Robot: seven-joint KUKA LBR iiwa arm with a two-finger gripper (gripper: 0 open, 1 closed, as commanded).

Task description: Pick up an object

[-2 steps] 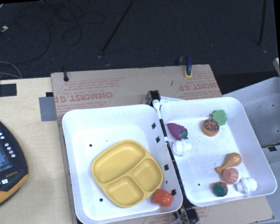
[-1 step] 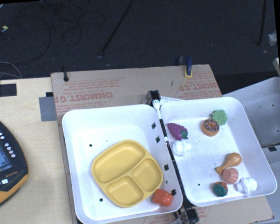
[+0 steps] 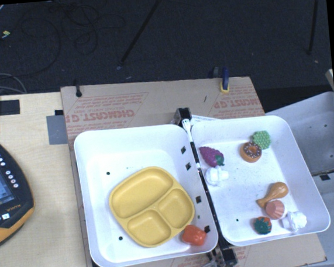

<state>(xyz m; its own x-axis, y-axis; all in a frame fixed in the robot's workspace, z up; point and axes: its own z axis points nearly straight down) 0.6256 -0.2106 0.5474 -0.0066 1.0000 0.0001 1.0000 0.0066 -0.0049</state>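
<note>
Right bin (image 3: 297,147), lower right of frame, holds the drumstick (image 3: 272,192), well apart from neighbours; I should descend centred over it, my end effector's state being impossible to tell.

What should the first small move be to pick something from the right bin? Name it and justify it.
Probably bring the arm in from the right and centre it above the toy chicken drumstick in the right bin. It lies fairly open, with bare floor to its left, whereas the teal piece and the white piece crowd the bin's near edge.
</note>
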